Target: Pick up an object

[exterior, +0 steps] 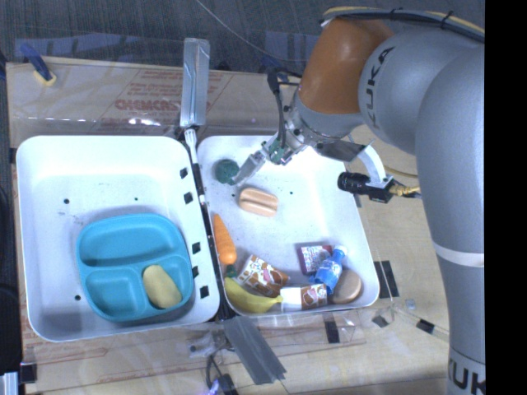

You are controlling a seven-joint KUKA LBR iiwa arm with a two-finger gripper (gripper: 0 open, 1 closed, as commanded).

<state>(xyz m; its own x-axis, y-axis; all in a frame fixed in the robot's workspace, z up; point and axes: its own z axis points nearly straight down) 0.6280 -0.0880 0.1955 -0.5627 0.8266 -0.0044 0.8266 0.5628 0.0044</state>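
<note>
we are hovering our hand (247, 164) over the right bin (362, 257); can't tell its grip; nothing looks lifted yet; the hot dog (258, 202) is lying just below it.

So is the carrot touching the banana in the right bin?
Cannot tell. In the camera view the carrot runs down the bin's left wall toward the banana, but its lower tip and the banana's end meet in shadow, so neither contact nor gap shows plainly.

Tray (123, 245) in left bin (49, 163); hot dog (258, 202), carrot (224, 241), banana (249, 300) in right bin (317, 188)
</note>
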